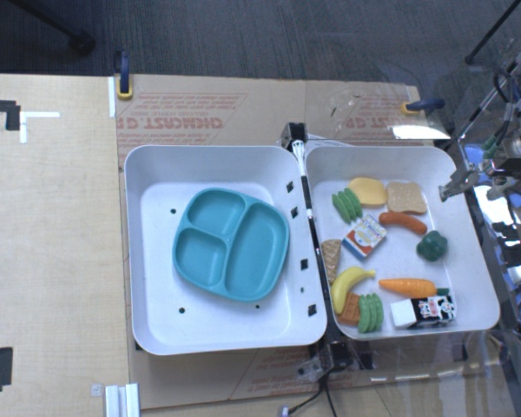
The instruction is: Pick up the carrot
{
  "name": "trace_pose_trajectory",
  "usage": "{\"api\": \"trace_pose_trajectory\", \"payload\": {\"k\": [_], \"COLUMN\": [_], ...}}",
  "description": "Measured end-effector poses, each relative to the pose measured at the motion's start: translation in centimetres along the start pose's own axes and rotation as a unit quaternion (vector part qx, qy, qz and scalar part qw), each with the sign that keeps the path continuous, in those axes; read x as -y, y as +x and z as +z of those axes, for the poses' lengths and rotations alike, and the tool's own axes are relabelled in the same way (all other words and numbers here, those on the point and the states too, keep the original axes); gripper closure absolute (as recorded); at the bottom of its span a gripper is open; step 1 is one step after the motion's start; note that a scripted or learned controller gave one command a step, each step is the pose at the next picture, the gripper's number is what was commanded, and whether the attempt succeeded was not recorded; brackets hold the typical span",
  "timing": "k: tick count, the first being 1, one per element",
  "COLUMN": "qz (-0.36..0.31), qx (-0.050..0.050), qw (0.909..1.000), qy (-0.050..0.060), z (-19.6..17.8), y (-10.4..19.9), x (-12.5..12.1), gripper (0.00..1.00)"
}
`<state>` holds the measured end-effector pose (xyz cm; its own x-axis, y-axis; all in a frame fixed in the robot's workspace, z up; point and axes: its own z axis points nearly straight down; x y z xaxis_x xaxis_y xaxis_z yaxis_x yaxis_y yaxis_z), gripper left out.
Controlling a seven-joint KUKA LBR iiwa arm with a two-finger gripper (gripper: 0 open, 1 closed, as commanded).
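No grasp yet: the gripper (454, 186), state unclear, must descend toward the carrot (407, 287) at seven o'clock.

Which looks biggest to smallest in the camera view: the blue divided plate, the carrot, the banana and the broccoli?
1. Blue divided plate, by far.
2. Carrot and banana: about alike, too close to rank.
3. Broccoli, smallest.

Bright even light, slightly soft focus
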<state>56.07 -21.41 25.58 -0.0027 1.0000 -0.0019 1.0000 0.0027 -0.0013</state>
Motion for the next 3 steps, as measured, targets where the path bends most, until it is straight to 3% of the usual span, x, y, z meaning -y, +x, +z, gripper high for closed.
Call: {"api": "trace_pose_trajectory", "payload": {"k": [1, 2, 3], "qz": [-0.196, -0.325, -0.321], "qx": [0.000, 0.001, 0.002], "qw": [0.9806, 0.9459, 0.9472], "qy": [-0.001, -0.003, -0.006], "z": [7.4, 16.4, 15.4], "y": [2.1, 8.9, 8.8], "x": [6.1, 7.8, 7.5], "gripper": [0.00, 0.00, 1.00]}}
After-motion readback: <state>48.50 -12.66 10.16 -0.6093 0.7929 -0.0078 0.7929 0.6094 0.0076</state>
